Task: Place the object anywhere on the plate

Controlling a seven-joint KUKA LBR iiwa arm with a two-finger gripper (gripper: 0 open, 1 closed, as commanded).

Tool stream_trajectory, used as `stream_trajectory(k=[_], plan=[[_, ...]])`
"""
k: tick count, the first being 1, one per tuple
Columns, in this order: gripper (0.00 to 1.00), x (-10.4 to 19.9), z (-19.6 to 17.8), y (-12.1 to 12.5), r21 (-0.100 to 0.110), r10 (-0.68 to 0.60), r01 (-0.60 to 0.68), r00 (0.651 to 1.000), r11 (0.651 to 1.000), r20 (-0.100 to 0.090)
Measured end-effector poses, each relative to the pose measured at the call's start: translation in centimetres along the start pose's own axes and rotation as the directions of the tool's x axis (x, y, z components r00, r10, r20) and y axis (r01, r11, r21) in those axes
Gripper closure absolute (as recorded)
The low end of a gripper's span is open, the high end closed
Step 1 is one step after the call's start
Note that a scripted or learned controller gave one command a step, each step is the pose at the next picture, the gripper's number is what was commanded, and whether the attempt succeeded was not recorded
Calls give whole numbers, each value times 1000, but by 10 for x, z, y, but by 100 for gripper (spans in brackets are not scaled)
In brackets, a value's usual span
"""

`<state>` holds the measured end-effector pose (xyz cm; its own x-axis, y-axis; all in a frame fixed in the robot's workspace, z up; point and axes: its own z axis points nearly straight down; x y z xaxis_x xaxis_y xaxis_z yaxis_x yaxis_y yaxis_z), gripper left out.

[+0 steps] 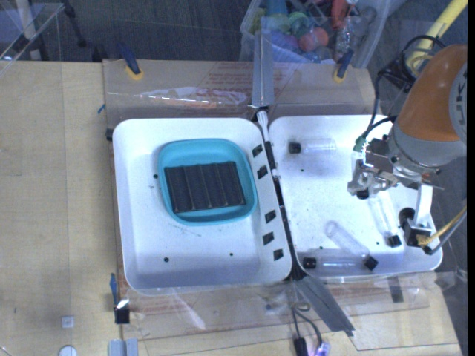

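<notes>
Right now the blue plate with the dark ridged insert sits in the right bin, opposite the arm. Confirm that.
Wrong bin. The camera view shows the blue plate, with its dark ridged insert, in the left bin, while the arm hangs over the right bin.

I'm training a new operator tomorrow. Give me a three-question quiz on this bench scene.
1. True or false: the blue plate sits in the left bin.
2. What lies on the plate? A) a dark ridged slab B) a clear tube C) a clamp
3. Over which bin is the arm's gripper?

Key:
1. True.
2. A, the dark ridged slab.
3. The right bin, where several clear tubes lie.
</notes>
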<state>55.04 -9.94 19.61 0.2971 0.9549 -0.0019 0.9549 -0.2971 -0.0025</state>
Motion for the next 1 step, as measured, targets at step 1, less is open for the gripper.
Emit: stream_trajectory(k=[1], plan=[[0, 0, 0, 0, 0, 0, 0, 1000, 1000, 0]])
